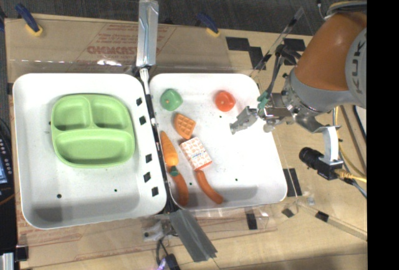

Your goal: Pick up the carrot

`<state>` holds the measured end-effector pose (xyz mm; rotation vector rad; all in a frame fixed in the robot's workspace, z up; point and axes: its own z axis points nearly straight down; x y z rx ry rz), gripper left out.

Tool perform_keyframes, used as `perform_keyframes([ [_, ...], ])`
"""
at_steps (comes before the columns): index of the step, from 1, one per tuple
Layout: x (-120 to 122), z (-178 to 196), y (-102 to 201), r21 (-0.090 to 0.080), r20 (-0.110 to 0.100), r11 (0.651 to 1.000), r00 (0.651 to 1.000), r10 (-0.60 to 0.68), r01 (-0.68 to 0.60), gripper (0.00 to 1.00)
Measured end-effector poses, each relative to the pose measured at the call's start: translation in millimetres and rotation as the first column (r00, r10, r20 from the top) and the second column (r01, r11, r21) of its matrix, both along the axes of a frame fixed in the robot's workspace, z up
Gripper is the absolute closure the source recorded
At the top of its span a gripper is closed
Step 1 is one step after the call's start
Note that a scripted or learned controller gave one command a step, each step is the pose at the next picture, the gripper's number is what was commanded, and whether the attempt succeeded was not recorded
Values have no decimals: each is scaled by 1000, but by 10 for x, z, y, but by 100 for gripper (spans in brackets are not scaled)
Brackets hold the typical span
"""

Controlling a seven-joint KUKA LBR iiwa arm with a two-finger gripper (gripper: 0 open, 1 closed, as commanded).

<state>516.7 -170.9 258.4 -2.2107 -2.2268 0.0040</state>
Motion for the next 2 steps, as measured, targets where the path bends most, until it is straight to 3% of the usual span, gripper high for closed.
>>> perform_keyframes([
  [1, -384, -906, 111, 1, 0, 980, 980, 198, -198, 0],
  [2, -401, -892, 429, 2, 2, 849, 849, 528, -528, 0],
])
